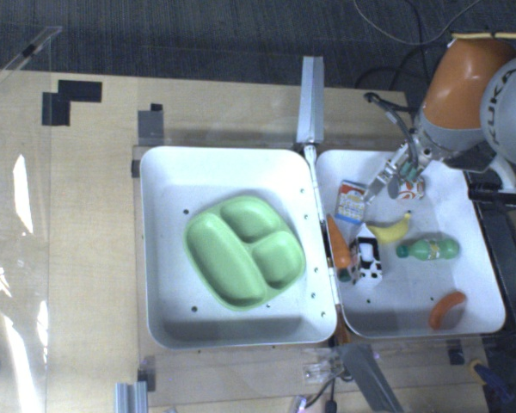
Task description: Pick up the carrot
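The carrot (pixel 337 243) lies tight against the right bin's (pixel 477 312) left wall; the claw (pixel 402 172), spread and holding nothing, risks striking that wall or nudging the toy cow (pixel 367 261).

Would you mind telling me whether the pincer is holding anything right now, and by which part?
Nothing: the pincer hangs above the right bin; the carrot lies untouched.

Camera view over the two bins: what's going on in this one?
A grey KUKA arm with an orange band reaches in from the right, its tool over the upper part of the right white bin. The long orange carrot lies untouched along that bin's left wall, beside a small black-and-white toy. A yellow banana, a green bottle and a small printed carton lie nearby. The left white bin holds a green sectioned plate.
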Robot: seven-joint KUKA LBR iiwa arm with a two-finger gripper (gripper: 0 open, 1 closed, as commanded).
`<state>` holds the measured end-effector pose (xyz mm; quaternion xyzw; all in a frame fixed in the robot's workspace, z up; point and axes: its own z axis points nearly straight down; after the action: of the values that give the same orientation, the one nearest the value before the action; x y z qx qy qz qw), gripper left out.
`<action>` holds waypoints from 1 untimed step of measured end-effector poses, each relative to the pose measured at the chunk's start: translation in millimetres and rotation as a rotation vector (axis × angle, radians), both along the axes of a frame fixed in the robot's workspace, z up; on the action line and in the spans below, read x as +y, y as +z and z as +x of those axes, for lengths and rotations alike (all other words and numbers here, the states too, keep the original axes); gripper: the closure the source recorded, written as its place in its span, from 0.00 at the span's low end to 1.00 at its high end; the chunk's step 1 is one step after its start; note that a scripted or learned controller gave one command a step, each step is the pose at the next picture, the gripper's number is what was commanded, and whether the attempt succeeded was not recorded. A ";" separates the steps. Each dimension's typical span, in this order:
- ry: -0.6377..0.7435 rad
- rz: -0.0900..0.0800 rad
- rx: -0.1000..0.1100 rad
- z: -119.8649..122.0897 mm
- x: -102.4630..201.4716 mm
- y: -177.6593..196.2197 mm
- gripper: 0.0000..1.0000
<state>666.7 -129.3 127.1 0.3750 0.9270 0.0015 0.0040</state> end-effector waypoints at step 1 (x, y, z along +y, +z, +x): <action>0.250 -0.004 -0.005 -50.8 -49.7 -37.4 0.00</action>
<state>615.9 -179.1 89.7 0.2564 0.9665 0.0011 0.0066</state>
